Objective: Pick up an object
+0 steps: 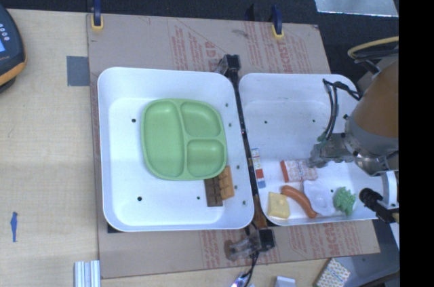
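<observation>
The right bin point(285, 92) holds its objects along the near side. They are a red and white packet point(298, 171), a yellow wedge point(277, 204), an orange-red sausage point(299, 201), a pale clear piece point(317, 197) and a small green toy point(344, 200). My gripper point(324, 154) hangs low over this bin, just right of and above the packet, at the end of the grey arm point(373, 123). I see nothing held in it.
In the left bin point(115, 143) lie a green divided plate point(183, 139) and a brown waffle-like block point(220, 188) at the plate's near right corner. A dark divider point(243, 136) runs between the bins. Black cables point(331, 109) loop beside the wrist.
</observation>
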